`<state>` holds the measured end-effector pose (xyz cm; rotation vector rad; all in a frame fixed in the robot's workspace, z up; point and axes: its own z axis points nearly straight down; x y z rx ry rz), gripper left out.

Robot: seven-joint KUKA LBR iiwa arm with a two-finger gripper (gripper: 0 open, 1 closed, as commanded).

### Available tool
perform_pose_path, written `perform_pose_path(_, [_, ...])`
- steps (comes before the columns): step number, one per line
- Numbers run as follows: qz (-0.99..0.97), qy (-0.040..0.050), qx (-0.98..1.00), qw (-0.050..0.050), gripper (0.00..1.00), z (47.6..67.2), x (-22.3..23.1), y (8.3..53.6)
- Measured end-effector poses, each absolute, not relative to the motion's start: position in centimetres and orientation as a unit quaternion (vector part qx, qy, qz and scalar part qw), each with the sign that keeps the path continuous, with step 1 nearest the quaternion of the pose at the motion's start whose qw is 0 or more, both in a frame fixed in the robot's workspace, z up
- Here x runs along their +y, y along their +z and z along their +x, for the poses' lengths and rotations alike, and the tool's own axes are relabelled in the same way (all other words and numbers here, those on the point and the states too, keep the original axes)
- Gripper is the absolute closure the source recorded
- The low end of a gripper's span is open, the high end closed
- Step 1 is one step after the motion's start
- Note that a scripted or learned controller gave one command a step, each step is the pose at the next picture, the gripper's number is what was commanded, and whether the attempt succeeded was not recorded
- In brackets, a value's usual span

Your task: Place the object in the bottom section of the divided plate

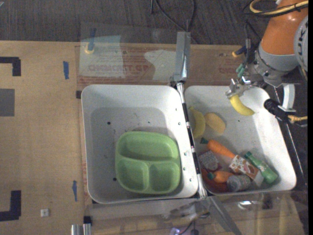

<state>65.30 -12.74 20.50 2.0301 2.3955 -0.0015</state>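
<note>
A green divided plate (146, 140) lies in the left bin (98, 126), toward its front. It has one wide section at the back and two smaller ones at the front. My gripper (236, 89) hangs over the back of the right bin (279, 131), well to the right of the plate. A small yellow banana (242, 106) sticks out just under the fingers, and they look shut on its upper end.
In the right bin lie a yellow slice (198, 123), a pale potato-like piece (215, 123), a carrot (221, 149), a small carton (243, 165), a green bottle (262, 168) and several other toys at the front left. A metal divider (182, 62) runs between the bins.
</note>
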Motion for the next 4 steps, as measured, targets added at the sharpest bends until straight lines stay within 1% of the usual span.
perform_pose_path(1, [0.666, -0.0001, 0.746, 0.0, 1.0, 61.3, -4.9, 19.6])
perform_pose_path(2, [0.698, -0.0005, 0.716, -0.001, 1.0, 57.9, 0.0, 22.2])
perform_pose_path(3, [0.663, 0.0005, 0.748, 0.0, 1.0, 55.4, 5.0, 27.1])
perform_pose_path(4, [0.642, -0.0006, 0.766, -0.001, 1.0, 53.1, 12.3, 24.2])
